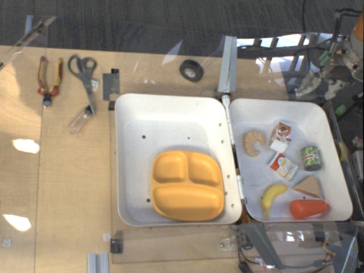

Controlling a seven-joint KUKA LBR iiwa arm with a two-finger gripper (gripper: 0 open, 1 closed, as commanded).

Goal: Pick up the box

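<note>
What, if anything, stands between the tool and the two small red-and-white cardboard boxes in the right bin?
Nothing visible does. The upper red-and-white cardboard box and the lower one lie uncovered in the right white bin; the tan croissant and green can sit beside them. The tool is beyond the bin's far corner.

You can see little of the robot: in the upper right corner of the frame, a small patch of the arm (357, 36) shows an orange band against pale grey casing. Below it hangs a tangle of dark cables with green fittings and some whitish metal parts, too small to make out.
</note>
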